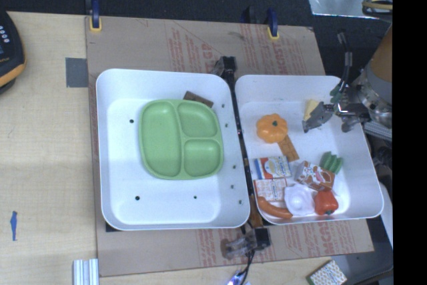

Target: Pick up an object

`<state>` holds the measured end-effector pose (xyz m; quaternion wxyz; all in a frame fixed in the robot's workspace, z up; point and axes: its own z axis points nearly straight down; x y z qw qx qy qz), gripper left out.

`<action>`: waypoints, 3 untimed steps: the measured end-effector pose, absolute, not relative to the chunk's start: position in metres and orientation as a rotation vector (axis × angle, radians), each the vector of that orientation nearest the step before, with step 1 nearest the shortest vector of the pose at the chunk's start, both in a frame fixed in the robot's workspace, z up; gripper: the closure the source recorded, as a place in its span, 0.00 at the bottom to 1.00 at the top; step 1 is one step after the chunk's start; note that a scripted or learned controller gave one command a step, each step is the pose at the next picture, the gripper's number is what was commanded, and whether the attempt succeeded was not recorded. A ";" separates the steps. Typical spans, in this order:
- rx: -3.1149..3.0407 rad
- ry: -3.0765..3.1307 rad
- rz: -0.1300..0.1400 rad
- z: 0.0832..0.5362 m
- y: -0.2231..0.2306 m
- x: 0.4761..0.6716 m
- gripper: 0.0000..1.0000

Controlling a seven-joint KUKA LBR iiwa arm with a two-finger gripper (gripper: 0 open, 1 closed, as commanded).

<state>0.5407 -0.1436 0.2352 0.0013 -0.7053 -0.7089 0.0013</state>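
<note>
My gripper (315, 119) reaches in from the right over the upper right part of the right bin (353, 87). A small yellow wedge (311, 106) lies right beside its tip, touching or nearly so; I cannot tell which. An orange toy pumpkin (271, 127) sits to the left of the gripper, with a brown stick (289, 148) under it. Lower in the bin lie a green piece (330, 161), a red piece (325, 202), a white cup-like piece (298, 199), printed packets (272, 169) and a hot dog (270, 209).
The left bin (120, 143) holds a green divided plate (180, 139) with a brown piece (198, 99) at its far edge. Clamps (227, 66) join the bins in the middle. A dark device (8, 50) sits at the far left on the bench.
</note>
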 end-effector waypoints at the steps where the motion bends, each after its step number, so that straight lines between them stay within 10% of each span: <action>1: -2.204 -2.224 0.012 0.084 -0.123 0.554 0.00; 2: -2.210 -2.229 0.008 0.102 -0.126 0.556 1.00; 3: -2.210 -2.239 -0.013 0.198 -0.044 0.588 1.00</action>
